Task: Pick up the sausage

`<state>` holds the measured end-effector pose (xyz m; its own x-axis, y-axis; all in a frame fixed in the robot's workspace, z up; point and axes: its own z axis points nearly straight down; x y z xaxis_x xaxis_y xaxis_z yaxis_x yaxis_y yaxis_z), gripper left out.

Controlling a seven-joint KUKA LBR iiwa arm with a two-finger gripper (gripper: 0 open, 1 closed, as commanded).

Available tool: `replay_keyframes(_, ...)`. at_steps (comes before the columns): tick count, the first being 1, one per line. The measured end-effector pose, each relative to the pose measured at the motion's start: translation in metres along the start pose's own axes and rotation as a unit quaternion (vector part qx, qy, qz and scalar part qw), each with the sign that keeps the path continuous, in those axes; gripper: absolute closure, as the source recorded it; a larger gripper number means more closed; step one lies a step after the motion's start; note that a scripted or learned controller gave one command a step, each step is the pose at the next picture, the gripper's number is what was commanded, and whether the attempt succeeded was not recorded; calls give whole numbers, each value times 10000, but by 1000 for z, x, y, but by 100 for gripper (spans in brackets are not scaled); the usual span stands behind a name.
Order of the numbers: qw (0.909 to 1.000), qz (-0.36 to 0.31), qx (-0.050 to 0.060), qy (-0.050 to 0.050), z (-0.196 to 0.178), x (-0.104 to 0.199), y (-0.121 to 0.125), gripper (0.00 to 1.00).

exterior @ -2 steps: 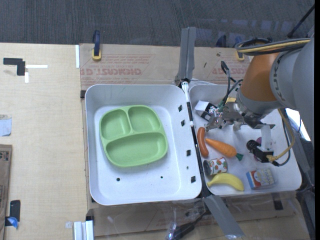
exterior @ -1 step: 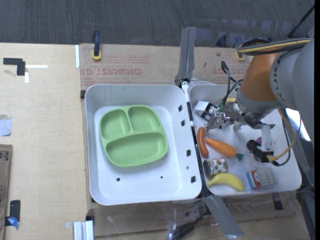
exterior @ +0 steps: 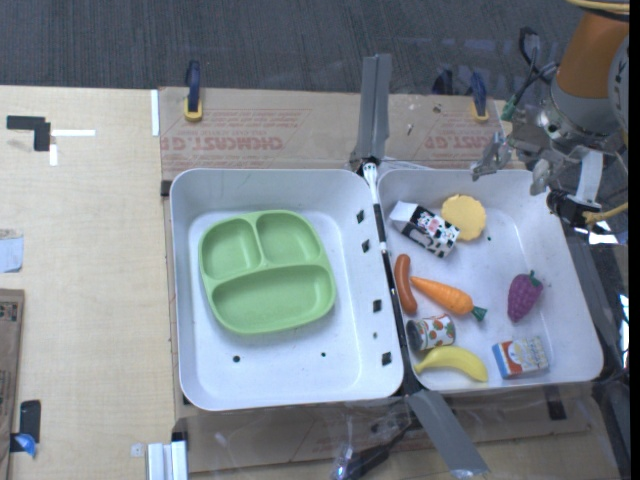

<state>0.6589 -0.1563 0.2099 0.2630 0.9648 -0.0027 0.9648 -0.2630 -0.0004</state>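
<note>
The sausage (exterior: 404, 282) lies in the right bin (exterior: 560, 230) against its left wall, long axis running near to far. There is 1 each of carrot (exterior: 441, 294), can (exterior: 431, 333), banana (exterior: 452, 362), milk carton (exterior: 424, 227), yellow cookie (exterior: 464, 216), purple berry (exterior: 524, 295) and small box (exterior: 520, 357). The carrot touches its right side. The left bin (exterior: 190, 298) holds 1 green plate (exterior: 266, 271). The gripper (exterior: 515, 158) hovers at the right bin's far edge; its state cannot be told.

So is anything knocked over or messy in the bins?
A little. The milk carton and the can lie on their sides in the right bin, and the sausage is pressed against its left wall, beside the carrot.
</note>
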Motion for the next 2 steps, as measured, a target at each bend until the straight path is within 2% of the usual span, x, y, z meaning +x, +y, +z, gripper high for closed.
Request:
replay_keyframes(1,9996,-287,6,0,2,10,-3,0)
replay_keyframes(2,9999,-92,-72,9,94,38,-21,0)
